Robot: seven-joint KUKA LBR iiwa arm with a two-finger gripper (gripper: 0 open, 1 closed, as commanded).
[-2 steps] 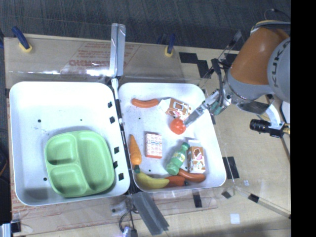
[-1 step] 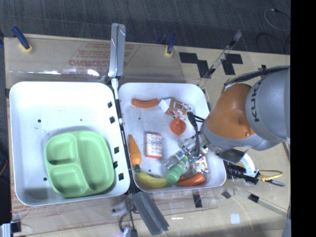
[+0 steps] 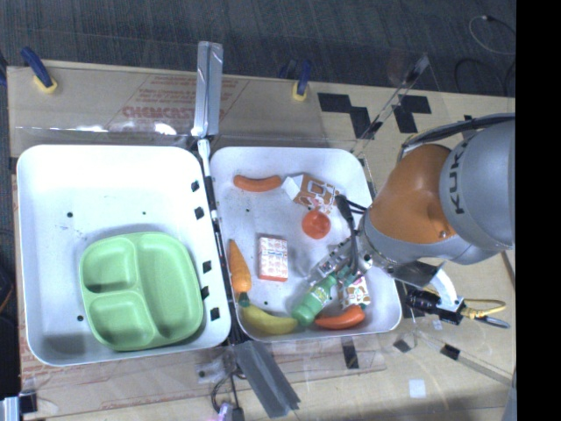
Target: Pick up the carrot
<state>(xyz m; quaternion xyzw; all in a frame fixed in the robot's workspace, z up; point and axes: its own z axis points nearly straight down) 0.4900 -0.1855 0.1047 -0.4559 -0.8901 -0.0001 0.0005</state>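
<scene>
The carrot (image 3: pixel 238 268) is orange and tapered. It lies along the left wall of the right bin (image 3: pixel 351 160), pointing up and down, just above a banana (image 3: pixel 266 321). My gripper (image 3: pixel 337 260) reaches in from the right and hangs low over the bin's lower right part. It is directly above a green bottle (image 3: pixel 313 302) and well to the right of the carrot. A small printed box (image 3: pixel 273 258) lies between the gripper and the carrot. Nothing shows in the gripper's grasp.
The right bin also holds a sausage (image 3: pixel 257 182), a snack packet (image 3: pixel 316 192), an orange round piece (image 3: pixel 316 224) and a red pepper (image 3: pixel 339 319). A green divided plate (image 3: pixel 140 289) sits in the left bin (image 3: pixel 53 174). The arm's orange wrist (image 3: pixel 410 204) overhangs the right wall.
</scene>
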